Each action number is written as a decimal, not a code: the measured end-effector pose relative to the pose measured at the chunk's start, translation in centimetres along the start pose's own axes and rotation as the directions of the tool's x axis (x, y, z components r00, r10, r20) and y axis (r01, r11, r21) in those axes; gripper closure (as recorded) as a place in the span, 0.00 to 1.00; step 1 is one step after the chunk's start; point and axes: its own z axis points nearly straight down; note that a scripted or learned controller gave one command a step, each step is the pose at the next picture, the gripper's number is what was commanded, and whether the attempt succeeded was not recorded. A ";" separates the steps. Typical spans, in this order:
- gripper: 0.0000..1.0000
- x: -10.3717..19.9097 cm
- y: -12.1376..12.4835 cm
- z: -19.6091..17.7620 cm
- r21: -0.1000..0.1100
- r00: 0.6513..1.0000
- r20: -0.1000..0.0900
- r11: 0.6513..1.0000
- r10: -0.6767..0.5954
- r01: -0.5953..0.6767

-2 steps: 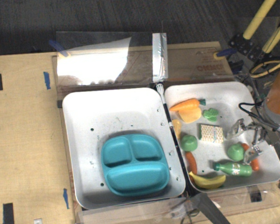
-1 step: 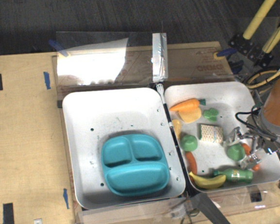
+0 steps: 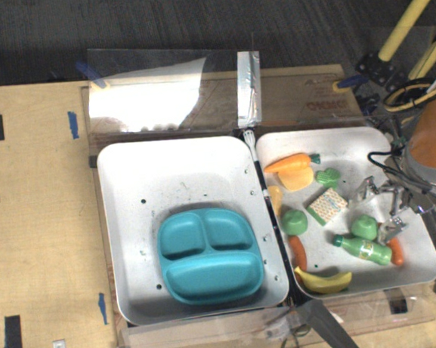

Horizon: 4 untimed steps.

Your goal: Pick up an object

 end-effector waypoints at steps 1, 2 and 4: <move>0.00 2.8 1.1 -0.1 -0.001 0.999 -0.001 0.999 0.054 -0.054; 0.00 4.6 5.4 -0.2 -0.001 1.000 -0.001 1.000 0.026 -0.026; 0.00 4.2 5.4 -1.3 0.003 1.000 0.009 1.000 0.025 -0.025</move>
